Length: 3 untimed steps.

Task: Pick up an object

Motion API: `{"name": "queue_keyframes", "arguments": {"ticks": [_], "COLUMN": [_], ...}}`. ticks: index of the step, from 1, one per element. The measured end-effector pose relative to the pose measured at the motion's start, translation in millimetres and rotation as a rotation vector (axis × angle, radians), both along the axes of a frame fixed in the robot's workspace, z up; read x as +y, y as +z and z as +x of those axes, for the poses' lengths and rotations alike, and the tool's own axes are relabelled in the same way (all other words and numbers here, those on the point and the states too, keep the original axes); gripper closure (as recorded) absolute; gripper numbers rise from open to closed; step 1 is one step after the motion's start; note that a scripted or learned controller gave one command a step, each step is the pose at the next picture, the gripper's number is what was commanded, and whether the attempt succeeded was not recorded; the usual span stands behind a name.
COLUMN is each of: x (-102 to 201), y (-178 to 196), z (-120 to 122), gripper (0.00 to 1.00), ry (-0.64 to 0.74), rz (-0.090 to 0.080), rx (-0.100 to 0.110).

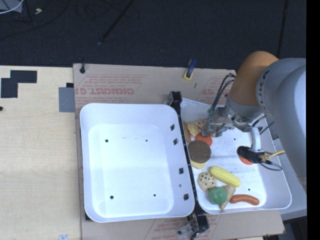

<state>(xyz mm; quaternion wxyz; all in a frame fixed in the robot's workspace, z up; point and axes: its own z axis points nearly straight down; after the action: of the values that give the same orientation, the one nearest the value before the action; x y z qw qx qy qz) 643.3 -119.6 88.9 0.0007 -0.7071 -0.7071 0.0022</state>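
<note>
Over the far left corner of the right bin [272, 186], the jaws are seen at the end of the grey arm [285, 99], just beside a red piece [204, 139] and a yellow piece [192, 129]. Both pieces are partly covered and their kind cannot be made out. Whether the jaws are open or closed cannot be told. Along the bin's left wall a brown disc [199, 151], a speckled biscuit [205, 180] and a green ball [217, 195] are lined up. A corn cob [225, 175] lies beside them and a sausage [244, 200] lies by the near edge. A red-orange thing [245, 160] near the middle is half hidden. The left bin [130, 159] sits alongside on the counter [35, 159].
</note>
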Motion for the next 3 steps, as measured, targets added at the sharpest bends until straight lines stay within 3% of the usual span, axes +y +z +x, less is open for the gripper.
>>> {"name": "queue_keyframes", "arguments": {"ticks": [1, 2, 3], "x": [30.9, -5.8, -20.3], "y": [50.6, 18.4, -2.6], "z": [1.4, -66.2, -115.4], "gripper": [1.00, 1.00, 1.00], "ry": [0.002, -0.005, -0.003], "rz": [0.003, 0.003, 0.004], "rx": [-0.006, 0.005, 0.001]}}
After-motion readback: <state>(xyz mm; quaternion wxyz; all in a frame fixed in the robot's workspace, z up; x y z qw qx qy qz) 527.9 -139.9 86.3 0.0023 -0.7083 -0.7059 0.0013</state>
